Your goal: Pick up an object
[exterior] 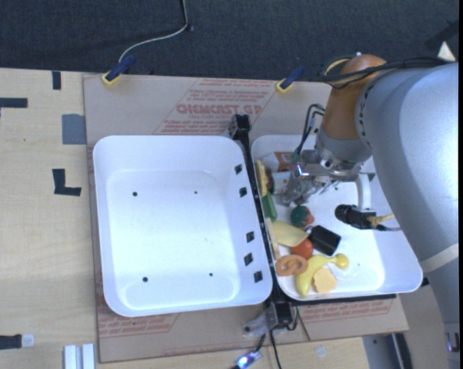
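The right shallow white plastic bin (397, 279) holds a cluster of small toy items along its left wall: a yellow banana-shaped piece (318, 267), an orange ring-shaped piece (291, 265), a black block (324, 240), a dark green rounded piece (299, 214) with a red piece (302, 248) just below it. The two-finger gripper (301, 181) hangs over the upper part of that cluster, near the bin's left wall; whether its jaws are apart or together cannot be told, as the metal parts blur into the clutter. Nothing is visibly between them. The bin's lower right floor is bare white. The left shallow white bin (170, 221) adjoins it, black clips along the shared rim.
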